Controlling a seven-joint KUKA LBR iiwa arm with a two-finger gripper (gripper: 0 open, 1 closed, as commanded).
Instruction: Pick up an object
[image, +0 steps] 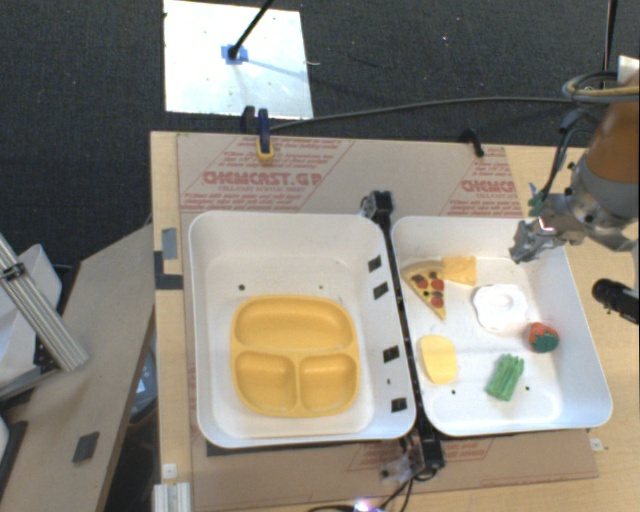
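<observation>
The right bin (580, 390) holds several toy foods: a pizza slice (428, 286), a yellow cheese wedge (460, 270), a white fried egg (499, 306), a red tomato (543, 337), a green vegetable piece (506, 377) and a pale yellow piece (438, 359). My gripper (534, 240) hangs over the bin's far right corner, up and to the right of the egg. Nothing shows between its fingers. The arm comes in from the right edge.
The left bin (215, 240) holds a yellow divided plate (295, 354). Black clips run down the ridge between the bins (388, 320). A cable crosses the bench behind the bins. A blue-and-yellow clamp (263, 135) stands at the back edge.
</observation>
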